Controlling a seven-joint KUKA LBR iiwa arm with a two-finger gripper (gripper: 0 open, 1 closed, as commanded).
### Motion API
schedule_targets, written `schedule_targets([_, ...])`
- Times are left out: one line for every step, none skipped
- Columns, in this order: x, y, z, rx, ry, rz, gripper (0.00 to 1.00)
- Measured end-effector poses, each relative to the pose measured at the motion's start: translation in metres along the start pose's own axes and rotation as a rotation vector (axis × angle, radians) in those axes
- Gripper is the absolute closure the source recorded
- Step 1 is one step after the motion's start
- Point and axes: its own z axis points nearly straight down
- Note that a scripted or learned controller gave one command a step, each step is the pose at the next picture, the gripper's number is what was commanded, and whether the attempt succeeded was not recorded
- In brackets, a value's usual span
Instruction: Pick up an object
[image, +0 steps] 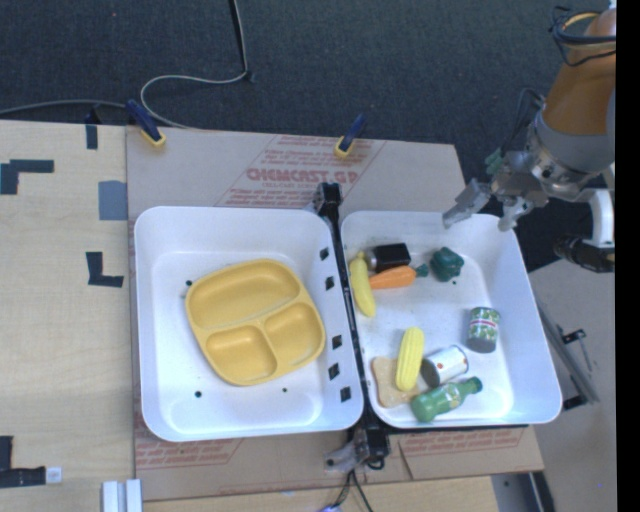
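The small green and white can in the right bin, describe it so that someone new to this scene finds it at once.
Look in the right white bin, along its right-hand wall. About halfway down stands the small green and white can, alone and apart from the other items. The silver can nearby lies on its side, and the green bottle is longer.

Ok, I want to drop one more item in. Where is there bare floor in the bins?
Left bin: bare strips all around the yellow tray. Right bin: crowded; one patch between the carrot, corn and green can.

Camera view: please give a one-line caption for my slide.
Open claw hovers above the right bin of toy food; yellow tray lies left.
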Motion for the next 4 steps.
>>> schedule_targets([-0.003, 0.002, 0.125, 0.003, 0.002, 0.000, 0.00])
schedule_targets([-0.063, 0.011, 0.175, -0.001, 0.001, 0.000, 0.00])
schedule_targets([0.012, 0.037, 0.181, -0.005, 0.000, -0.002, 0.00])
schedule_targets([0.011, 0.038, 0.171, -0.005, -0.001, -0.003, 1.00])
